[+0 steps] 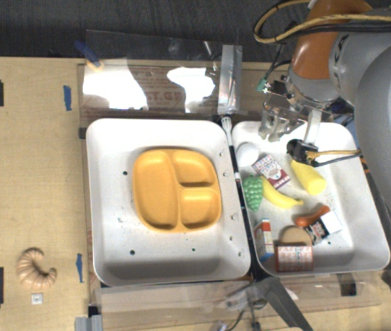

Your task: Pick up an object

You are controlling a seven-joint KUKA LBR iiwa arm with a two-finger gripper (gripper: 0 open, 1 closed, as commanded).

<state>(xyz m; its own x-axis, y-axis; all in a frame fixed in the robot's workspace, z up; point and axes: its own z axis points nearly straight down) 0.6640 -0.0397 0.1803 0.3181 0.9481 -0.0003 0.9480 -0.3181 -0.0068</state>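
My gripper (276,125) hangs over the back edge of the right bin (367,212), open, with nothing between its fingers. Just below it in that bin lie a white round object (247,152) and a small red-and-white packet (272,170). Further forward are a green bumpy toy (253,192), a yellow banana (282,198), a yellow block (308,177), a red-orange piece (312,217), a white-and-black box (327,224), a small tube (266,234) and a red-labelled can (294,256).
The left bin (105,205) holds a yellow divided plate (178,188). A tan croissant-shaped toy (36,268) lies on the bench at the front left. A clear plastic sheet (154,81) stands behind the bins. The arm's grey body covers the right bin's right side.
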